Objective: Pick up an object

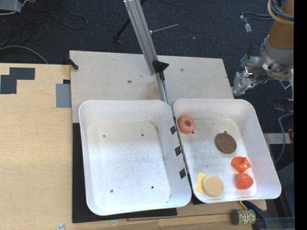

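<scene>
Tool (243,82): hangs past the upper right corner of the right bin (256,123), off the bench, carrying nothing; I cannot tell its grip state.
Arm (279,37): grey and orange, entering from the right.
Nearest object: brown disc (225,143), mid-bin, well apart from neighbours.
Others: pink doughnut (186,124) by the divider; two red pieces (242,172) and a cream round (212,186) near the front.
Advice: likely best to centre over the disc, then descend straight.

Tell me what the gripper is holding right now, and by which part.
Nothing is seen in its grasp: the gripper hangs above the bench outside the right bin, apart from the donut and other items.
</scene>
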Controlling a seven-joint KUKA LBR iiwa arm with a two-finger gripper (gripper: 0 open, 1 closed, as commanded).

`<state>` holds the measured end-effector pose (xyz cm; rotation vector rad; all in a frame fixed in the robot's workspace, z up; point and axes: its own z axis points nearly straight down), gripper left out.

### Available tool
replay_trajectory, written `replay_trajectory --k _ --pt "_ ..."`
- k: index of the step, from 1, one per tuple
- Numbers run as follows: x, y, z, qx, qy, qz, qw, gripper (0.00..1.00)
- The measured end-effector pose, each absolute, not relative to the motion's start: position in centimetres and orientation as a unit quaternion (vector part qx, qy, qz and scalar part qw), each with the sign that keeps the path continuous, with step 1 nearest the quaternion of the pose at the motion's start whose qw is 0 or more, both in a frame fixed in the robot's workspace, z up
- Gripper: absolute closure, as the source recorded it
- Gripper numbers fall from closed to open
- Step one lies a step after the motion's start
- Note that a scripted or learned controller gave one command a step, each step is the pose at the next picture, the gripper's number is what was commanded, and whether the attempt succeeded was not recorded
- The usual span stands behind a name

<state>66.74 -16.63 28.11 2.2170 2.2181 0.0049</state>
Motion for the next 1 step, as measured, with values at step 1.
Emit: replay_trajectory --k 1 --pt "65.25 -11.63 26.21 0.706 0.708 -0.0006 -0.002 1.0"
